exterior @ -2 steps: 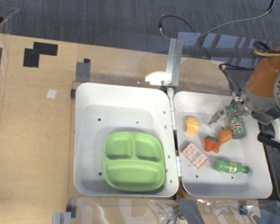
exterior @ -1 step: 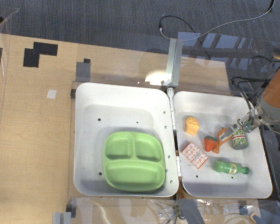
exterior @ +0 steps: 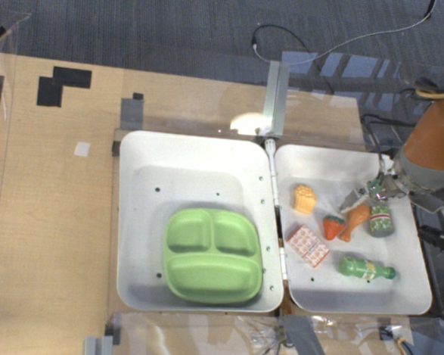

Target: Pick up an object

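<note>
My arm comes in from the right; my end effector (exterior: pixel 369 192) sits low over the upper right part of the right bin (exterior: pixel 418 300). Can't tell its state, too small and cluttered there. It's just beside the carrot (exterior: pixel 355 219) and the green can (exterior: pixel 380 220), maybe touching; nothing visibly held. Right bin contents: yellow block (exterior: pixel 304 198) upper left, strawberry (exterior: pixel 332 226) touching the carrot's lower end, red-and-white checkered box (exterior: pixel 308 246) lower left, green bottle (exterior: pixel 365 269) lying on its side near the front. Left bin (exterior: pixel 144 156) has a green divided plate (exterior: pixel 213 256), flat, toward the front. Both bins side by side on the bench (exterior: pixel 46 198).
</note>
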